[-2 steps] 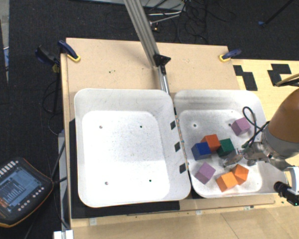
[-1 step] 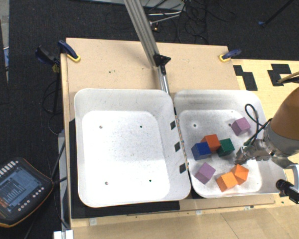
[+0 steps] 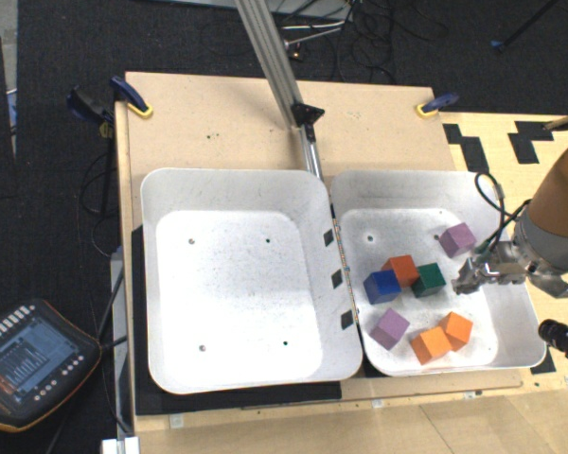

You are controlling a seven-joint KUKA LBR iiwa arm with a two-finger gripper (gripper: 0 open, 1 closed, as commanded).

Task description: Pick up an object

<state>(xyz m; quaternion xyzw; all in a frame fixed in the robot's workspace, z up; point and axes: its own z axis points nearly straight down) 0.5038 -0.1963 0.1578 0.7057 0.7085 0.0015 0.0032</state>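
The gripper (image 3: 468,280) hangs low over the right bin (image 3: 379,197), near its right wall, just beside the green cube (image 3: 428,279). Whether the jaws are open or closed cannot be told from this slant; nothing is visibly held between them. The objects to choose from all lie in the right bin: a blue cube (image 3: 381,285) and an orange-red cube (image 3: 403,269) touching the green one, a purple cube (image 3: 457,238) toward the far right corner, another purple cube (image 3: 391,327) and two orange cubes (image 3: 442,337) near the bin's front edge. The left bin (image 3: 170,197) sits alongside on the bench (image 3: 218,112). The likely risk is the tight cluster: the jaws may straddle two cubes, or nudge the green one away and close on nothing.
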